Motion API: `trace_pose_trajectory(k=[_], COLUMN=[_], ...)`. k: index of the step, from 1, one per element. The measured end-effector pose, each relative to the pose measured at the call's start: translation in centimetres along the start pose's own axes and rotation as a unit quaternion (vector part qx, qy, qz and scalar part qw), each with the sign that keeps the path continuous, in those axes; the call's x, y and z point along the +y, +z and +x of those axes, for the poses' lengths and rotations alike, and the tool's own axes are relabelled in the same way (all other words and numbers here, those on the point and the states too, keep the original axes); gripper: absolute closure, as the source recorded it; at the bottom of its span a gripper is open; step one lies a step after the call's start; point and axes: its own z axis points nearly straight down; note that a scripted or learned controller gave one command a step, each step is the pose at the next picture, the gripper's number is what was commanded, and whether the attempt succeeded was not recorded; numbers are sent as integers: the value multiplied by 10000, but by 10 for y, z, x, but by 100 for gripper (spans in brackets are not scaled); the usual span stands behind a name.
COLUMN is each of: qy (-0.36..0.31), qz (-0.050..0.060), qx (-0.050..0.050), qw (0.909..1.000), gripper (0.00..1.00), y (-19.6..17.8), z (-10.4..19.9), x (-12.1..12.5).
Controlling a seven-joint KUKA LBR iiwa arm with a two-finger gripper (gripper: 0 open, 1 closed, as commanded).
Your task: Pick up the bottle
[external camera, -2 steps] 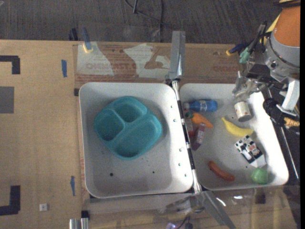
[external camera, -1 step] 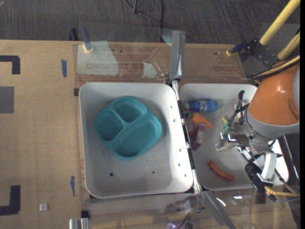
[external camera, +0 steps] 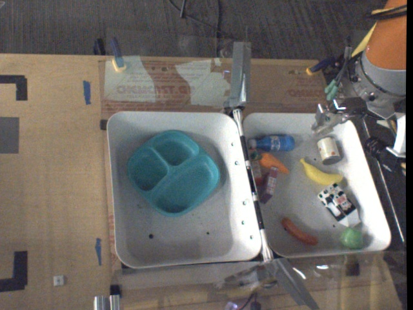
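One bottle [external camera: 272, 143] lies on its side near the right bin's [external camera: 377, 231] upper left corner, just above a carrot [external camera: 274, 163]. It looks light, stiff, slippery and round; I'd grip across its middle. My tool [external camera: 324, 116] hovers near the bin's top edge; its spread I cannot tell.

Two bins sit side by side on the bench: the left bin [external camera: 122, 237] holds a plate [external camera: 173, 172] at its centre, toward ten o'clock. In the right bin [external camera: 377, 228] the bottle [external camera: 271, 143] lies at eleven o'clock against the inner wall, with a carrot [external camera: 275, 163] just below it, a can [external camera: 328, 149] at one o'clock, a banana [external camera: 319, 172] near the middle, a card [external camera: 337, 201] at four, a sausage [external camera: 299, 231] at six and a ball [external camera: 352, 237] at five. The gripper [external camera: 326, 116] hangs at the bin's far rim, just above the can, at one o'clock.
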Motion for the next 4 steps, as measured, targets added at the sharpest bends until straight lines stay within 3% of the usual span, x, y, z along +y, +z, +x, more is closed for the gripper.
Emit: trace_pose_trajectory(k=[1,2,3,4], qy=[1471,1901,3487,4330], qz=[4,22,12,15], qx=[-1,3,-3,-5], qw=[9891,9818,9372,9014], gripper=[100,100,100,100], y=[-21,56,54,-7], z=[39,41,14,68], x=[-19,-45,-35,4])
